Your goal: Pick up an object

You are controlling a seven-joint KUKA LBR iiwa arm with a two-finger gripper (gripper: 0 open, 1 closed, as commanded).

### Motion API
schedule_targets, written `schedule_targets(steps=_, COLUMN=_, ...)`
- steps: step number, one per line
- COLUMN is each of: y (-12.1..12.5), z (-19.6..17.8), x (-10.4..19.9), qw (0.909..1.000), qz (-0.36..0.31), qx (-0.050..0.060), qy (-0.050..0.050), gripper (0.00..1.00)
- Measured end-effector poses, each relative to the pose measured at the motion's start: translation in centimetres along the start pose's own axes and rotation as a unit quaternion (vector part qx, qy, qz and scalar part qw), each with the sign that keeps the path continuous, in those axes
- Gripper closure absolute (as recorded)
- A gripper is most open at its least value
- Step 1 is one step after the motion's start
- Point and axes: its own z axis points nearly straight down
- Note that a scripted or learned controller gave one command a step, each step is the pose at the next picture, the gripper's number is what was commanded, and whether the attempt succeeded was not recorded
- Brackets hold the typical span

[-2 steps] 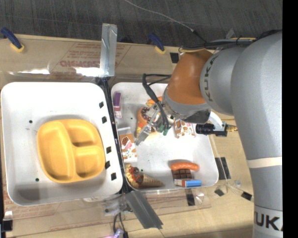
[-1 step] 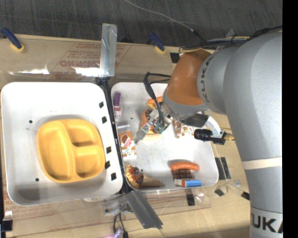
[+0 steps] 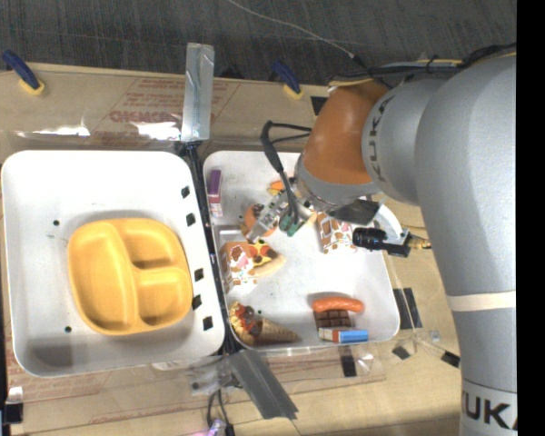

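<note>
The grey KUKA arm with its orange band (image 3: 341,143) reaches in from the right and bends down over the right-hand shallow white bin (image 3: 381,284), its two-finger gripper (image 3: 284,214) low over the upper middle of that bin; whether it is apart or together cannot be told from this slant, and nothing can be seen clamped in it. Just beside the gripper, on its left, lies a small orange-brown toy piece (image 3: 253,217), too small to identify. Below it, near the bin's left wall, rests a pizza-slice-shaped toy with pink and white topping (image 3: 252,260). To the right of the gripper, partly under the arm, sits a small brown-and-white patterned block (image 3: 332,234), and further right a black cylindrical part (image 3: 380,240) juts out beneath the wrist. A slim purple object (image 3: 215,189) stands along the bin's upper left wall. Toward the bin's lower edge lie an orange-red sausage-shaped toy (image 3: 337,304), a brown, white and blue bar (image 3: 344,333) just below it, and, well to the left, a brown cone-shaped toy with a colourful top (image 3: 259,327). The left-hand white bin (image 3: 36,189) holds a yellow plastic tray with compartments (image 3: 129,273), well apart from the gripper.
</note>
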Motion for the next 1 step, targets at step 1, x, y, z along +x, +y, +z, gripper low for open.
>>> schedule_targets(steps=1, y=4.86, z=-11.16, x=-2.82, qw=0.9951, qz=0.099, qx=0.001, qy=0.012, gripper=1.0)
